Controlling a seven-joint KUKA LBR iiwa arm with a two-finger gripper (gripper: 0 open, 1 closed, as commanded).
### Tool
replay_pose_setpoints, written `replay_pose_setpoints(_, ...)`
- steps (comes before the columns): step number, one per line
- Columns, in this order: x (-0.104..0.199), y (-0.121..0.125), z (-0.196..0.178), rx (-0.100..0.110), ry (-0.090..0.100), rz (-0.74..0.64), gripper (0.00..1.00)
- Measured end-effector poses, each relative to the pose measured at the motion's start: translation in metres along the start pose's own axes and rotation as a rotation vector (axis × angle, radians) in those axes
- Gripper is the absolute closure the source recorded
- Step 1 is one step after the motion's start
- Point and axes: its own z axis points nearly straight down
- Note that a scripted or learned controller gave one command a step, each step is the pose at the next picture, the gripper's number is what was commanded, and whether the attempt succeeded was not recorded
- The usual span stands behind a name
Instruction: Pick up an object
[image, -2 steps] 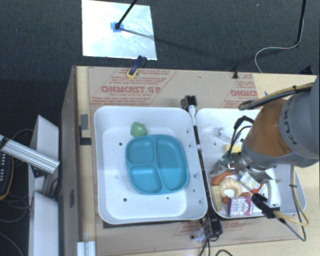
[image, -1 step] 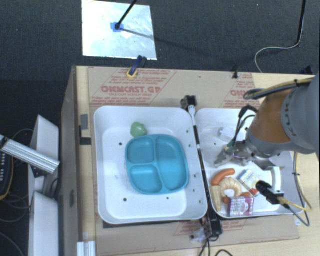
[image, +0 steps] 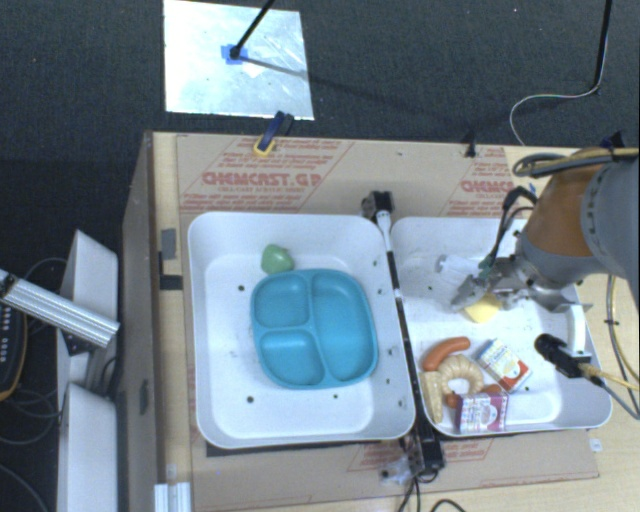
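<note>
Camera view: arm bent down into right bin, tool over yellow object, grip state indiscernible.

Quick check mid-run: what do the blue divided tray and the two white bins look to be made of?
Blue tray: likely moulded plastic, smooth and semi-matte, judging by its even colour and rounded compartment ridges. White bins: probably thin formed plastic, slightly glossy, with soft rounded rims and corners. Neither can be confirmed from this view.

- Right bin: bare floor at upper left; the lower part is crowded by a sausage, pastry and cartons.
- Left bin: blue divided plate fills the centre, green object at its upper edge; margins stay free.
</note>
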Motion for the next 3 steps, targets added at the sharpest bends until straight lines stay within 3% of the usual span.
replay_pose_setpoints(1,0.0,0.003,-0.013,-0.009,-0.002,-0.003,1.0)
replay_pose_setpoints(2,-0.034,-0.042,-0.09,-0.002,-0.001,0.0,1.0)
replay_pose_setpoints(3,-0.034,-0.042,-0.089,0.0,0.0,-0.001,0.0)
